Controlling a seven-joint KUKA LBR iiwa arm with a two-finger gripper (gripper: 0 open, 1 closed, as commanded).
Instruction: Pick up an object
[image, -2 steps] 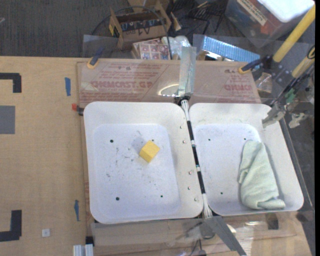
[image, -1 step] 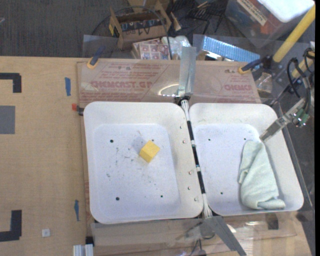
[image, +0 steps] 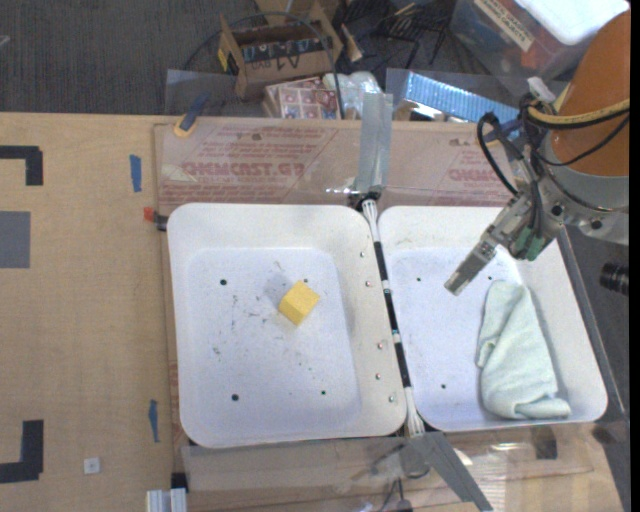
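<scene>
Two shallow white bins sit side by side on a light wooden bench (image: 80, 330), and we look down on them at a slant. The left bin (image: 200, 400) has some dark specks and a few small holes on its floor, and a yellow block (image: 298, 302) lies near its middle, a little tilted, with nothing touching it. The right bin (image: 430, 390) holds a pale folded cloth (image: 518, 352) along its right side. Between the bins runs a narrow seam, and a grey strip of tape (image: 373, 140) goes up from it over a clear plastic sheet (image: 250, 170) with reddish printing. On the bench we also see black angle marks at the left edge and small blue pieces of tape.

Behind the bench the floor is dark and crowded: a cardboard box (image: 280, 50), a printed packet and some cables, all hard to make out.

We see the arm (image: 600, 100) at the upper right, cut off by the frame, with its orange band and black cables. The gripper (image: 462, 280) hangs over the right bin, just left of the upper end of the cloth and well apart from the yellow block. We cannot tell if its jaws are apart or together, because they appear as one blurred grey piece. Nothing is visible between them.
</scene>
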